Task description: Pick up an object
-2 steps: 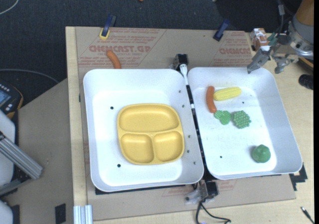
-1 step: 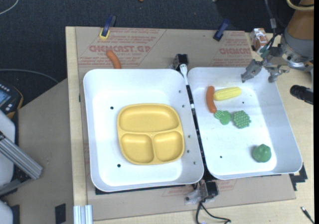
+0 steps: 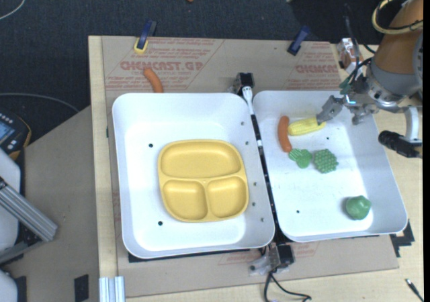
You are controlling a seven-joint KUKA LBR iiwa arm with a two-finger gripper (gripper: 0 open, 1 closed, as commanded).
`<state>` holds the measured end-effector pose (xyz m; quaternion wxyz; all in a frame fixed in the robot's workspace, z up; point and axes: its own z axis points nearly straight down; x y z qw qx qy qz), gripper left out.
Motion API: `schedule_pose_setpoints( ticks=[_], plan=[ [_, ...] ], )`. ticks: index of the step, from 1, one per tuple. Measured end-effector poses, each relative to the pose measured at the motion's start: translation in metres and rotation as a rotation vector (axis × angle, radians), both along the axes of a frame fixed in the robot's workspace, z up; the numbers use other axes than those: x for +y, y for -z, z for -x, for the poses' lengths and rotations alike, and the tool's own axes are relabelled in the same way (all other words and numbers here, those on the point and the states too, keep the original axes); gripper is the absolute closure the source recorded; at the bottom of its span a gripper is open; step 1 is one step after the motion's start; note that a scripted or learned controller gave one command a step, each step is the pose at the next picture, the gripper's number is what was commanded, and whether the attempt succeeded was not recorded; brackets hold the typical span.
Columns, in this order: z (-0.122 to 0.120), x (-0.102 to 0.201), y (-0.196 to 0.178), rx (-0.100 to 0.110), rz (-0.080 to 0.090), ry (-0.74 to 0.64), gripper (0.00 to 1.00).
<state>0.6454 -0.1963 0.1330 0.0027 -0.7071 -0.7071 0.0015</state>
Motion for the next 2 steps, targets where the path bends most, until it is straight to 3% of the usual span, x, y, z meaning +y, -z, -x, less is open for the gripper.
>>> schedule_pose_setpoints(
  ticks=[1,2],
  plan=[
    [-0.004,0.001,0.042,-0.013,-0.001,-0.001,0.00],
    [-0.004,0.000,0.030,-0.014,0.003,-0.003,1.00]
  ],
)
